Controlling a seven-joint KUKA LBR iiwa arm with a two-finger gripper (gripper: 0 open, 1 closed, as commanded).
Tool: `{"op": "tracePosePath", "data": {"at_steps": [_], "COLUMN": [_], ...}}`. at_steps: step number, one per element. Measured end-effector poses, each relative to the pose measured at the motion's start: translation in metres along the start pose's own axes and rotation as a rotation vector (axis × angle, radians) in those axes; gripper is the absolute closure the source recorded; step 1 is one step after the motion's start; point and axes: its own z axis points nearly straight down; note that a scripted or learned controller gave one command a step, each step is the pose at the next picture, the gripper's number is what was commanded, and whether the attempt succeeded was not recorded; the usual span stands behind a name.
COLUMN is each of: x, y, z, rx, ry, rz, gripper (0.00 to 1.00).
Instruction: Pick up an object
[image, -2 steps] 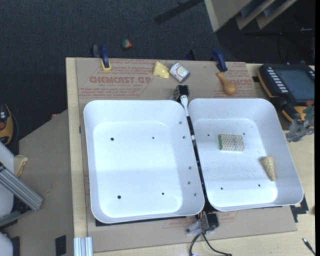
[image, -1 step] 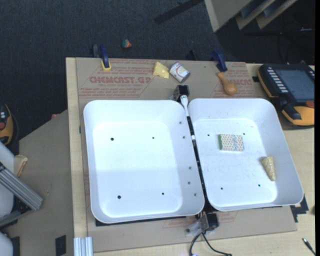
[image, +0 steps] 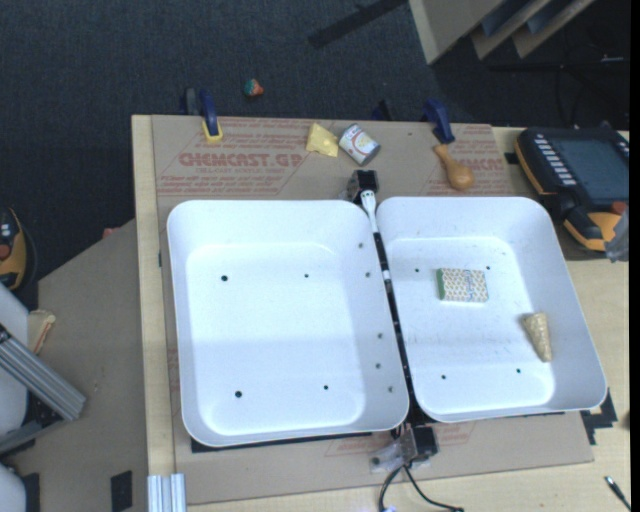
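The gripper is giving no sign of whether it is spread or pressed together, so I cannot tell, and I am judging that it is carrying nothing out of the bins.

The brown board is lying under everything, taking up most of the frame. On it the left bin is sitting at centre left and the right bin at centre right, their inner rims touching. A dark handset is resting at the upper right edge, off the board.

The things to pick are lying in the right bin: a flat patterned pad near the bin's middle, and a smaller tan cone close to the bin's right wall, well apart from the pad.

The task is looking barely begun: the reach is not yet made. The next move is calling for a descent over one piece, probably the pad, since it is sitting away from the walls.
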Motion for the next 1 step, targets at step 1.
{"op": "tracePosePath", "data": {"at_steps": [1], "x": [0.1043], "y": [-0.0008], "z": [0.1198], "rx": [0.007], "ry": [0.002], "rz": [-0.007], "gripper": [1.0]}}
